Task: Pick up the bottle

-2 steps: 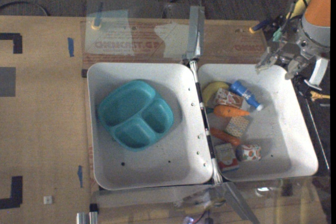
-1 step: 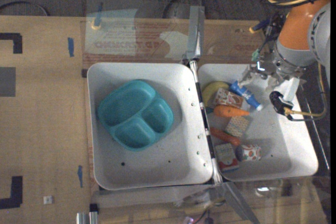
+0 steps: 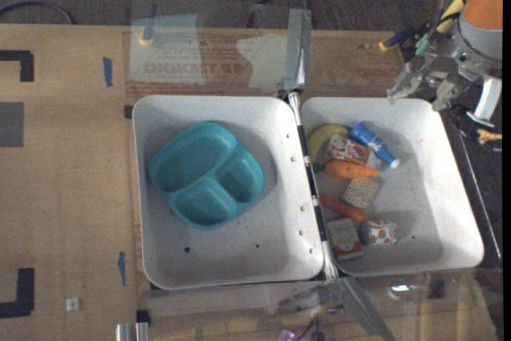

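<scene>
Cardboard-topped bench, two bins. Blue bottle (image 3: 374, 144) looks light, rigid, slick; I'd pinch mid-body. Gripper (image 3: 421, 85) jaws spread, empty.

The light is soft and even, coming from overhead, a bit cool in tone. Both white bins (image 3: 215, 112) read bright but not blown out; their inner walls shade gently to grey toward the corners. The teal tray (image 3: 206, 173) throws a faint, soft-edged shadow on its right and lower side. A clear sheet (image 3: 207, 52) lying beyond the bins catches a pale, milky glare that washes out the print beneath it. The tan tabletop (image 3: 64, 172) looks flat and muted. The dark floor along the top is dim, with little detail. The whole picture is slightly soft and grainy; small items in the right bin have smeared edges. The arm (image 3: 483, 8) at the upper right is a little blurred.
</scene>
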Controlling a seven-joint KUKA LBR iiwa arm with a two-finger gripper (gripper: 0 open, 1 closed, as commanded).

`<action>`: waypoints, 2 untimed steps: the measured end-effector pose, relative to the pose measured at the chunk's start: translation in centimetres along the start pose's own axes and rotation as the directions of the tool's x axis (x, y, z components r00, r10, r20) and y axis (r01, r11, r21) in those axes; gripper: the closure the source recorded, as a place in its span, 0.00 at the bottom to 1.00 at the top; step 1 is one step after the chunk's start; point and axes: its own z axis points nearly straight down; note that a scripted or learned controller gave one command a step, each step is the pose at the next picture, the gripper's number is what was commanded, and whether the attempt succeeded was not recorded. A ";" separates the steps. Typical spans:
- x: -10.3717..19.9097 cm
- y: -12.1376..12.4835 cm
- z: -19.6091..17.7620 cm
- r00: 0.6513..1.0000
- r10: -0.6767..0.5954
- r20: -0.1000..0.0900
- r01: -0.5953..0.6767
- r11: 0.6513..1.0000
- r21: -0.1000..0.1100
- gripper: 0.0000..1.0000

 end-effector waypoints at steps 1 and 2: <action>-2.2 -0.2 14.2 1.000 0.021 0.000 -0.021 1.000 -0.005 0.00; -2.5 0.2 16.5 0.996 0.090 0.000 -0.090 0.996 -0.001 0.00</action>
